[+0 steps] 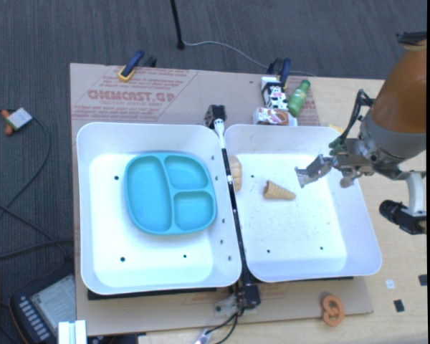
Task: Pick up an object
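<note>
From my remote desk I see the gripper (314, 171) hang over the right bin (358, 224), fingers apart and clasping nothing, just right of the cone-shaped object (279, 190) lying on its side on the bin floor; I judge it poised there for a descent, the blue divided tray (170, 192) idle next door

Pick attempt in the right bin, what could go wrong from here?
1. The cone-shaped piece is small and tapered; it may slip or roll away when pinched.
2. The end effector sits up and to the right of the cone, not over it, so a straight descent would probably miss.
3. The other tan object is tucked against the right bin's left wall, so reaching it risks hitting the rim.
</note>
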